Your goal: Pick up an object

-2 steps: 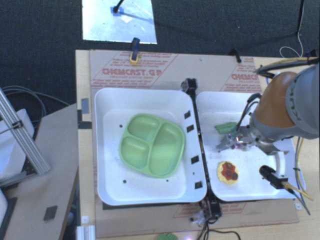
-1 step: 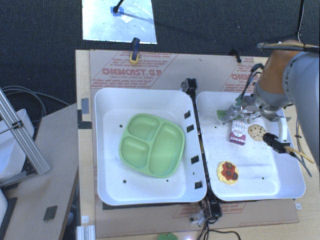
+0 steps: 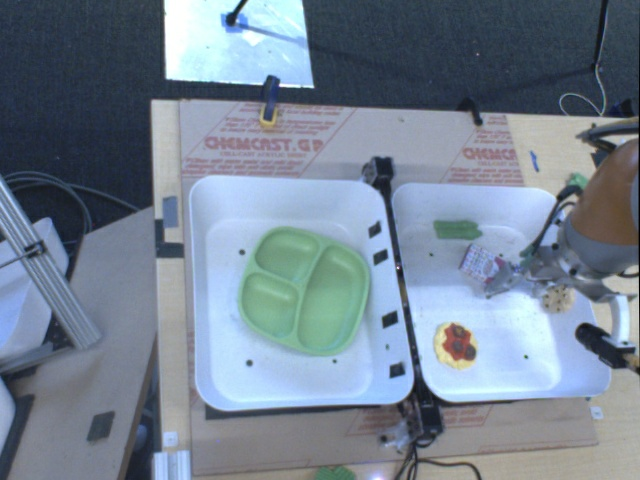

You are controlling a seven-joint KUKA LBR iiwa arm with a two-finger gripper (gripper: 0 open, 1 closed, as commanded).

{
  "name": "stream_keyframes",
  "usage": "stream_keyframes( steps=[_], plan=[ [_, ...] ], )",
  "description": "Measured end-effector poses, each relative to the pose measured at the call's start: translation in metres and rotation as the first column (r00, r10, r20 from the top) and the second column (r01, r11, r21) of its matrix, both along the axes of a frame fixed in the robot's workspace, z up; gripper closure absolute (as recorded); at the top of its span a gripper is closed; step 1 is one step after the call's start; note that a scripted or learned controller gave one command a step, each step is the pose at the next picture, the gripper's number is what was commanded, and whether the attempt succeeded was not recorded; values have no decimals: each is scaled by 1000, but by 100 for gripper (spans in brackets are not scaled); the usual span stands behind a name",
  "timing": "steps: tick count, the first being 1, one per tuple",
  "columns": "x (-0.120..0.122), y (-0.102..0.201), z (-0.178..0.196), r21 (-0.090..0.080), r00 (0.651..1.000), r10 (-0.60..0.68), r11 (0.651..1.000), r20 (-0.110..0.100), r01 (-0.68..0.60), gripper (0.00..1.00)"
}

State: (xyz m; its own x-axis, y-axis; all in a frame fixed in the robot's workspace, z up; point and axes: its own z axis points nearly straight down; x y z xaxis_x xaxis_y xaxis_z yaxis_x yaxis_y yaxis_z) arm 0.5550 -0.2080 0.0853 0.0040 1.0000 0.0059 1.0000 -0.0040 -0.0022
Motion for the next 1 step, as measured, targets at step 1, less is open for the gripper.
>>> stream_keyframes(
  steps=[1],
  plan=[
    [67,17,1,-8,1000,13,1000,11,-12,0]
  ],
)
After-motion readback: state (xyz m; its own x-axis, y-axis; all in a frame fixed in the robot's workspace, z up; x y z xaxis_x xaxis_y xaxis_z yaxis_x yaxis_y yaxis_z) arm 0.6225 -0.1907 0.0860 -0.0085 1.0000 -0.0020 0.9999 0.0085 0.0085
